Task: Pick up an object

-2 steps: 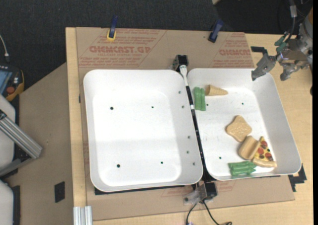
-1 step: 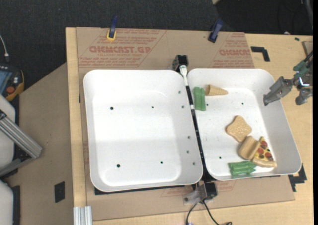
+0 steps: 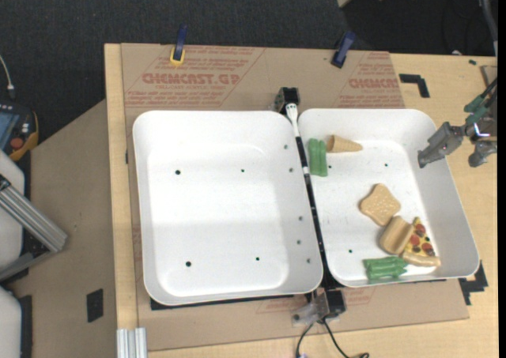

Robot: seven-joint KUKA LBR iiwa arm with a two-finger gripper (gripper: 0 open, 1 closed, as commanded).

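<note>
The gripper hangs over the right bin's far right rim, its fingers apart and holding nothing, and the nearest thing, the toast, lies below and to its left.

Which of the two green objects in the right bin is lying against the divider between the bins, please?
The green piece at the far left of the right bin, beside the cone; the other green piece lies along the near edge.
</note>
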